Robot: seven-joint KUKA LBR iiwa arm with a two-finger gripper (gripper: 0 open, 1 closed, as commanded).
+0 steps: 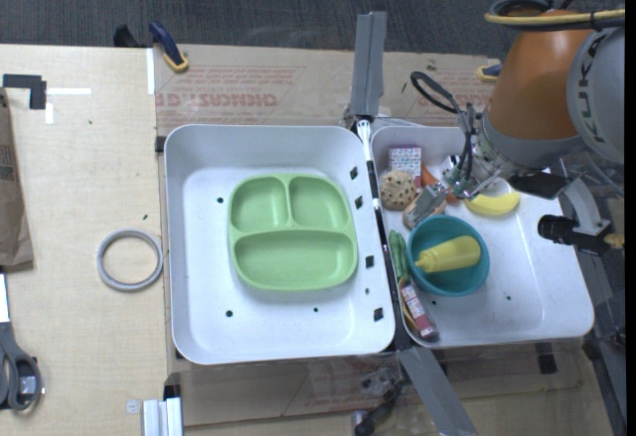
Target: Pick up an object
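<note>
My gripper [444, 188] reaches down into the right bin [537, 305] from the upper right, just above the blue bowl [449, 270]. The bowl holds a yellow bottle-shaped object [449, 253]. A banana [494, 204] lies right of the gripper. A round cookie [398, 190] and a small purple packet [404, 160] lie left of it. An orange piece [430, 178] sits close beside the gripper tips. A green stick [398, 255] and a red wrapped bar [417, 310] lie along the bin's left wall.
The left bin [199, 255] holds a green divided plate [292, 231]. A grey tape ring [130, 258] lies on the bench to the left. Scissors [18, 376] sit at the lower left corner. The grey arm with its orange band [542, 76] looms over the right bin's far side.
</note>
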